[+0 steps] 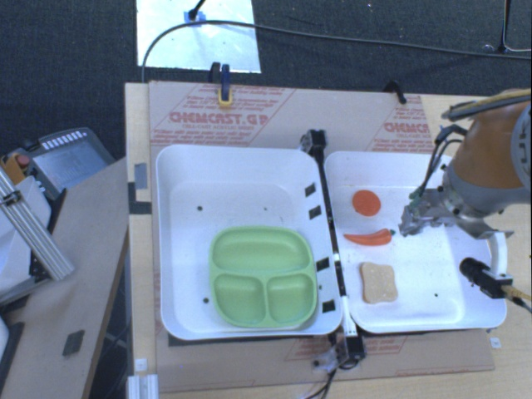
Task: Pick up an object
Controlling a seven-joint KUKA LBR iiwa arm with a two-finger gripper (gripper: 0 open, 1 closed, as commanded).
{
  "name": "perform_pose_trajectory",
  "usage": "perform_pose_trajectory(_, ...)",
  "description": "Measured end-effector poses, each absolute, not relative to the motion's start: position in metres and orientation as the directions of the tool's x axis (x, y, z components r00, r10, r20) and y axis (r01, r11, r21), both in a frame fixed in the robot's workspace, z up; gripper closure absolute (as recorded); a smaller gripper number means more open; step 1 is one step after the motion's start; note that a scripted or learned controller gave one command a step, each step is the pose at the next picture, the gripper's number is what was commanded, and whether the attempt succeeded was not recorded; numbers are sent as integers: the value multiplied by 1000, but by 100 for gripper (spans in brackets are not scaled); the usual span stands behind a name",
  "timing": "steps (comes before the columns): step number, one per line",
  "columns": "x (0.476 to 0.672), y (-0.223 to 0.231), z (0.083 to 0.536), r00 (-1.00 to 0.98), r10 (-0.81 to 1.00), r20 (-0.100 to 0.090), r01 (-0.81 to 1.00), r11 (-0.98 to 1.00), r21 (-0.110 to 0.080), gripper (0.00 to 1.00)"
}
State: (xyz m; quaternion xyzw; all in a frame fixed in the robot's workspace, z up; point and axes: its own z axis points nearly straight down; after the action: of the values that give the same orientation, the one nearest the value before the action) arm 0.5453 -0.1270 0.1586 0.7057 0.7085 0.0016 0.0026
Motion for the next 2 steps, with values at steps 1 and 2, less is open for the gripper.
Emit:
perform_pose_trajectory(1, 543, -119, 217, -5, 1000, -1, 1000, 5, 8, 100)
perform_pose_trajectory(2, 546, -129, 269, -4, 1000, -2, 1000, 4, 8, 100)
